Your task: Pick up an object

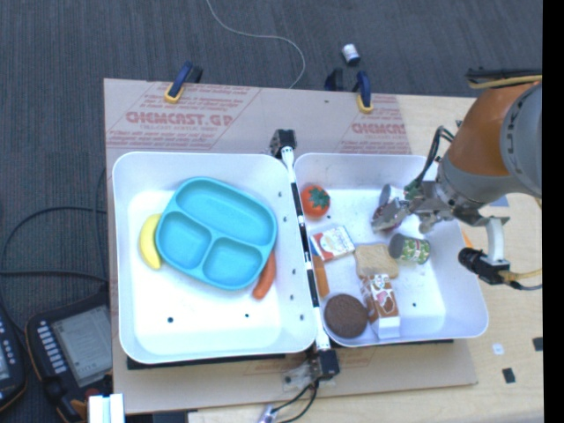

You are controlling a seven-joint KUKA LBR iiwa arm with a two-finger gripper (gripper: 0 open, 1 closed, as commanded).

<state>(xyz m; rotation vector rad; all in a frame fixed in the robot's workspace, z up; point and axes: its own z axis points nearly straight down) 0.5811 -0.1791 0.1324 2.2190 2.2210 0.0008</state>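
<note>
My gripper (405, 218) hangs open over the right bin (441, 324), near its upper middle, with nothing between its fingers. Just below it lies a small green-labelled can (411, 249) on its side. Left of the can is a slice of bread (374, 259). A red tomato (315, 200) sits at the bin's upper left, with a red and white packet (333, 241) under it. A small carton (382, 296) and a brown round disc (345, 315) lie near the front edge. An orange stick (321, 278) lies along the left wall.
The left bin (176, 333) holds a blue divided plate (216, 233), a banana (150, 241) at the plate's left and an orange sausage (264, 278) at its right. A divider rail (300, 236) runs between the bins. Clamps (364, 91) stand at the bench's back.
</note>
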